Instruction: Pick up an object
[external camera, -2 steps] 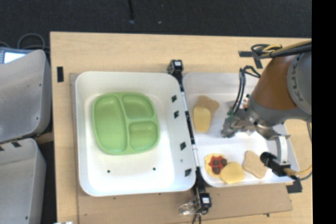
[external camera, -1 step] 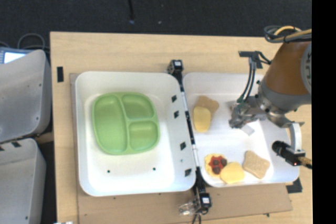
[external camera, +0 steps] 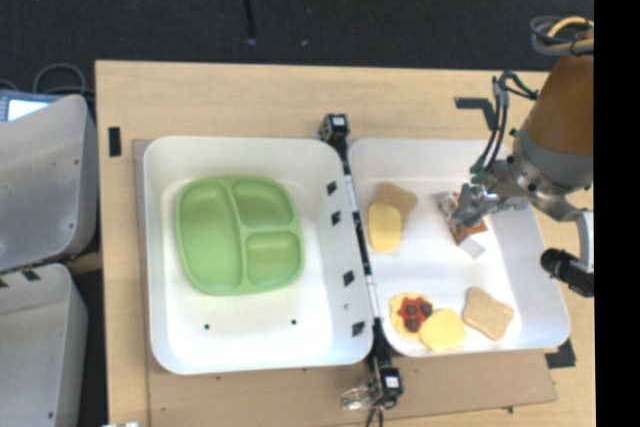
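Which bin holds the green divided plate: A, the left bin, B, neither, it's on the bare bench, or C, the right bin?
A: the green divided plate lies flat in the left bin, while the right bin holds the food pieces.

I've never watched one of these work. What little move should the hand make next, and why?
Probably a short, slow lift. The hand sits low in the right bin over a small brownish piece; raising it would show whether it caught anything.

A small reddish-brown object (external camera: pixel 470 227) lies in the right bin's (external camera: pixel 520 315) upper right, just under the claw (external camera: pixel 468 212).
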Action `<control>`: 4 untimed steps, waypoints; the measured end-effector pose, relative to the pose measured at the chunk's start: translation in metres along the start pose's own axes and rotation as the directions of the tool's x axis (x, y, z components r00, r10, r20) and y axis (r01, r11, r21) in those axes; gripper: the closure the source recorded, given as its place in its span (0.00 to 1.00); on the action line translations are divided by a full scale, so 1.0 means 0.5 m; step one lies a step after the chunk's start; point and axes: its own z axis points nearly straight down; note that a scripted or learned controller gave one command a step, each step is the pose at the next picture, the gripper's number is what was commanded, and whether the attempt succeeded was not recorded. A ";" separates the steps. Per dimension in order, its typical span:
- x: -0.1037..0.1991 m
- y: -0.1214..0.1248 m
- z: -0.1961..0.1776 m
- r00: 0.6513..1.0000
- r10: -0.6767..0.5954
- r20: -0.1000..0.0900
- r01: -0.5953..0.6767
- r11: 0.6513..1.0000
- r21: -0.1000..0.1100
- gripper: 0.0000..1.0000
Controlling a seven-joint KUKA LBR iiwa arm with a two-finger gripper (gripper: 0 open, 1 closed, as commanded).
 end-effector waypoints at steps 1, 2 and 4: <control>-0.003 0.003 -0.058 1.000 -0.001 -0.001 0.001 1.000 0.002 1.00; 0.104 -0.015 -0.033 1.000 -0.003 -0.003 0.003 1.000 0.007 1.00; 0.321 -0.009 -0.009 1.000 -0.003 -0.002 0.003 1.000 0.008 1.00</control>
